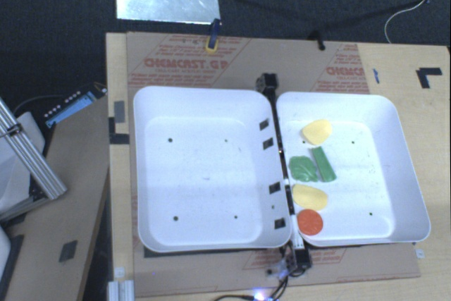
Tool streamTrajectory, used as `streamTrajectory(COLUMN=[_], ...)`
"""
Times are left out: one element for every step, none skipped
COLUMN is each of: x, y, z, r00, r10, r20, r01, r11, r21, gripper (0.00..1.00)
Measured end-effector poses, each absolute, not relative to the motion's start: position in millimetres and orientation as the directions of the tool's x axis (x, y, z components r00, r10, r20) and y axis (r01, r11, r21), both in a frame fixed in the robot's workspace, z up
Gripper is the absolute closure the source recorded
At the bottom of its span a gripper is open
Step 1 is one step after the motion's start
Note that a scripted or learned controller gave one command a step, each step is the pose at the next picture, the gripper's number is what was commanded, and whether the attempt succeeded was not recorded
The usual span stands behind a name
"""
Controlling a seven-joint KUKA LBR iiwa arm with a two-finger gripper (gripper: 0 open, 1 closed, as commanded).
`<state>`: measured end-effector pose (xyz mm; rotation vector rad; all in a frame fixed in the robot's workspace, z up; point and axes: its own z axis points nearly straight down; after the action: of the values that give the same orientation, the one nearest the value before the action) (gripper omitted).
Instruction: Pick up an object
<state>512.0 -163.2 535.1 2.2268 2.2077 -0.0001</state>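
Seems to be at the very start of the task, with nothing lifted so far. Shows five small candidates, all resting flat on the floor of the right bin (370,183), in a loose column near its left wall: at the top a yellow piece (317,131), below it a green leafy piece (303,168) touching a green stick (324,164), then a second yellow piece (310,197), and lowest an orange-red disc (310,222) just beside the bin's near corner. Leaves the left bin (204,173) out of the matter, as far as picking goes. Cannot tell the state of the gripper from this view. Leaves therefore everything to do, probably: choose one piece, come down over it, close on it, raise it clear of the floor. Looks easiest with the top yellow piece, standing apart from the others
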Motion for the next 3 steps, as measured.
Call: streamTrajectory(x=[485.5, 487.0, 485.6], y=[-134, -96, -185], z=[536, 535, 535], r00=[-0.005, -0.008, 0.007], r10=[1.000, 1.000, 1.000], r20=[0.000, 0.000, -0.004], r01=[1.000, 1.000, 1.000], r11=[0.005, 0.008, -0.007], r21=[0.003, 0.004, 0.004], gripper=[1.00, 1.00, 1.00])
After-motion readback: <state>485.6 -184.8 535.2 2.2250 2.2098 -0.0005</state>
